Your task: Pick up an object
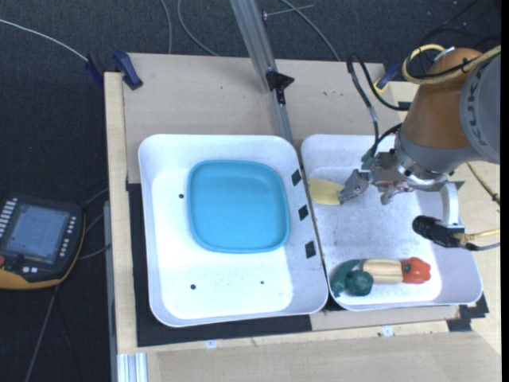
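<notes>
Two white bins sit on the bench. Over the right bin [350, 153], the gripper [371, 191] hangs with fingers apart, seemingly just touching a yellow object [322, 190] at the left wall. Toy vegetables [380, 274] lie along its near edge; a blue plate [238, 205] fills the left bin [159, 213].

Yellow object [324, 190] partly behind end effector [370, 188]

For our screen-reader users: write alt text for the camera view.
A grey and orange robot arm holds its hand low in the right bin, next to a pale yellow object. A green, tan and red toy lies at that bin's front edge; the left bin holds a blue tray.
</notes>
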